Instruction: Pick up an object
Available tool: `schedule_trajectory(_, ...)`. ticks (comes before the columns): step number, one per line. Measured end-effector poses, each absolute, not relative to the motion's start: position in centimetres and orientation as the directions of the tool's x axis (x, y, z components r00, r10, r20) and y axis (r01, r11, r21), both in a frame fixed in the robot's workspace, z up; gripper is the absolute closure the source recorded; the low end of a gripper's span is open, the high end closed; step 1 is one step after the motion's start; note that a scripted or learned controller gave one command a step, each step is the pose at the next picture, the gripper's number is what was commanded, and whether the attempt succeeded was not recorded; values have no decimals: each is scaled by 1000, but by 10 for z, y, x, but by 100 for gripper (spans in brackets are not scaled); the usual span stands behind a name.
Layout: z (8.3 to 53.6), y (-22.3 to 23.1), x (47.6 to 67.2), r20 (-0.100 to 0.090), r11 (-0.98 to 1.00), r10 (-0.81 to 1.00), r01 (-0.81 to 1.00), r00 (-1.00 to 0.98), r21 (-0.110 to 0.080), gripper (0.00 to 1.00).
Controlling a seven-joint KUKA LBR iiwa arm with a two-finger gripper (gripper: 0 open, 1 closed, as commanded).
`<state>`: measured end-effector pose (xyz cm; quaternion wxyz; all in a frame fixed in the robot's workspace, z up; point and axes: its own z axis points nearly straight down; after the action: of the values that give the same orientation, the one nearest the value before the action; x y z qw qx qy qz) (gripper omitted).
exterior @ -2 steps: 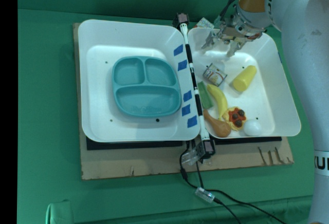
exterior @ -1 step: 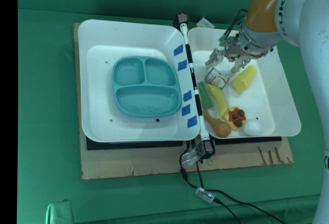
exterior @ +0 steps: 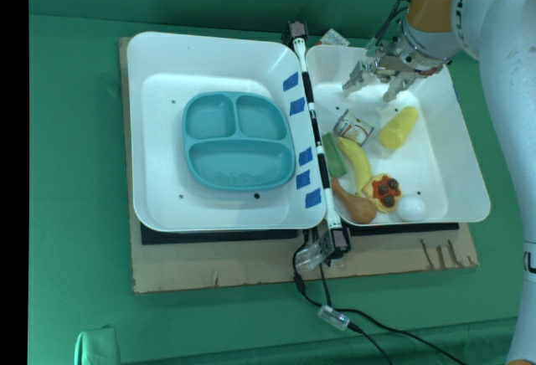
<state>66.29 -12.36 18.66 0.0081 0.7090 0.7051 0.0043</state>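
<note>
My gripper [exterior: 370, 90] hangs open over the back of the right bin [exterior: 452, 156], with nothing between its fingers. A yellow cylinder-shaped piece [exterior: 399, 128] lies just in front of it and slightly to the right. A small printed box [exterior: 354, 130] sits below the gripper toward the bin's middle. Further forward lie a banana [exterior: 357, 162], a green vegetable piece [exterior: 334, 154], a brown drumstick-shaped piece [exterior: 354, 204], a small pizza slice with dark dots [exterior: 385, 191] and a white egg-like ball [exterior: 411, 208].
The left bin [exterior: 159, 70] holds a teal divided plate [exterior: 238, 140]. A striped divider bar with blue tape tabs [exterior: 306, 131] runs between the bins. Cables [exterior: 360, 330] trail off the bench's front edge.
</note>
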Motion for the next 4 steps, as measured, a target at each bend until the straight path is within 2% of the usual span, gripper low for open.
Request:
schedule_trajectory(1, 187, -113, 634, -7, -6, 1000, 1000, 7, 16, 0)
schedule_trajectory(2, 188, -126, 620, -6, -5, 1000, 1000, 5, 17, 0)
schedule_trajectory(3, 188, -134, 591, -8, -6, 1000, 1000, 6, 20, 0)
schedule_trajectory(4, 188, -118, 535, -10, -9, 1000, 1000, 9, 26, 0)
